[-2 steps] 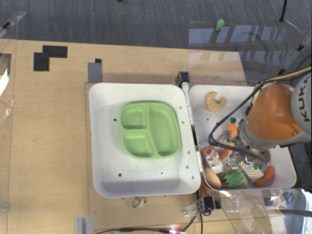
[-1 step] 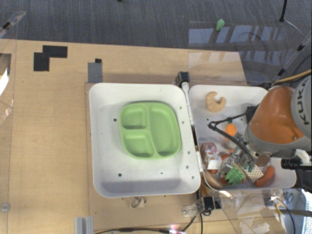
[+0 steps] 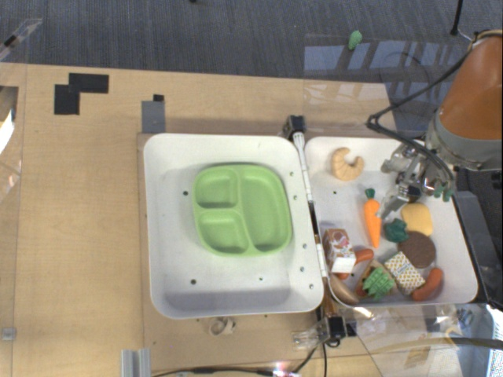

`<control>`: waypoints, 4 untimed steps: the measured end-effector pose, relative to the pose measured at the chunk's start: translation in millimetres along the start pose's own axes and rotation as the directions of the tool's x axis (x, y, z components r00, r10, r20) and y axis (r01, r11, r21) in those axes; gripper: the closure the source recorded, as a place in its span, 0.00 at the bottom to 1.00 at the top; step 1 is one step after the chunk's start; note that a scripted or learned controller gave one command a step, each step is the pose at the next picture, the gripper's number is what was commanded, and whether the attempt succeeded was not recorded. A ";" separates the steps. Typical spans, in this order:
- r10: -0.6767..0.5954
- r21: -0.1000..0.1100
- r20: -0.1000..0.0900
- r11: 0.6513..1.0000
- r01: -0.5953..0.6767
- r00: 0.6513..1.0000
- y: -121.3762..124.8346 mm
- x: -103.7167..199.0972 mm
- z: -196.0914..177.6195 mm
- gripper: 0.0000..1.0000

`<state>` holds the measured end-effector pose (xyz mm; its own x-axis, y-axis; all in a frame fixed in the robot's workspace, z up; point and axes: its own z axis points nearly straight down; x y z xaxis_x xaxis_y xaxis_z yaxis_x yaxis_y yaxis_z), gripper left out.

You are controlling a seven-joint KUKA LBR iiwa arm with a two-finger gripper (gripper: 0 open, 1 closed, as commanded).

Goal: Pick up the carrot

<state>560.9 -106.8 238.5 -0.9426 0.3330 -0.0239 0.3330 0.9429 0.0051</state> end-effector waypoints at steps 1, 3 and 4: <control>-0.007 0.004 -0.025 1.000 0.007 1.000 -2.7 -2.6 111.3 0.00; 0.257 0.005 -0.006 0.966 -0.257 0.966 14.1 -38.0 150.3 0.00; 0.250 0.000 0.001 0.968 -0.250 0.968 16.9 -40.7 136.8 1.00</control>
<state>608.2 -104.9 102.8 -0.8296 0.5579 -0.0229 0.5578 0.8299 0.0107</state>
